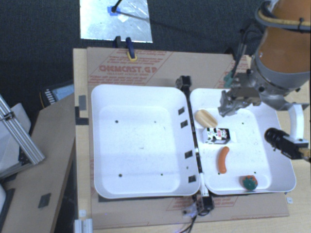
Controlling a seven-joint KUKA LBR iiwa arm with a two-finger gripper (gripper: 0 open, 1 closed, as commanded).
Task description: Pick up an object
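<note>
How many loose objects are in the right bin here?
4: a bread roll near the gripper, a black-and-white box, an orange sausage, a green-and-red toy. The arm may hide more.

Right bin holding bread roll at 11 o'clock, small printed box centre, sausage just below, round toy at 5 o'clock

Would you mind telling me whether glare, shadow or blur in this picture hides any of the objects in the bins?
In the camera view, the white bins look bright but not blown out; the bread roll, sausage and patterned box read clearly; the gripper is soft and shadowed, and the foil sheet above the bench glares.
</note>
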